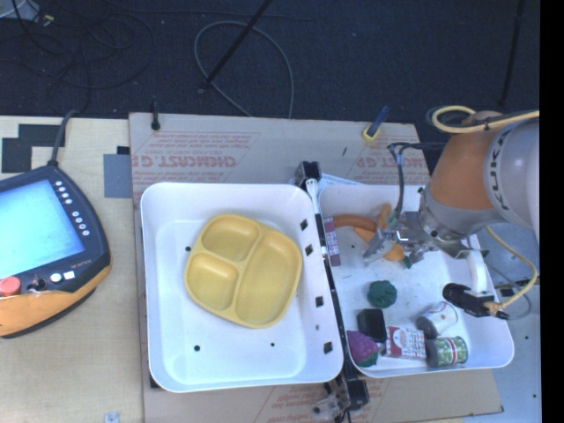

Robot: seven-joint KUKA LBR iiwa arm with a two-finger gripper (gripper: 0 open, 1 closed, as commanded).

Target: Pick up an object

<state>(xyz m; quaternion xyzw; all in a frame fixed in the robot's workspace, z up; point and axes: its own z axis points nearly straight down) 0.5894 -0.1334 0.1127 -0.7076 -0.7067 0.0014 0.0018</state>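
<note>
The gripper (385,243) sits low in the right bin (493,346), near its rear edge. An orange object (357,224) lies just beside it, toward the divider; contact between them cannot be confirmed. Whether the gripper is released or clenched cannot be told: its tip is blurred. A green ball (382,293) lies near, in front. The arm (471,183) hides the bin's rear right corner.

One fixed camera looks down at a slant on both bins (167,236), with the arm (493,174) entering from the right.
</note>
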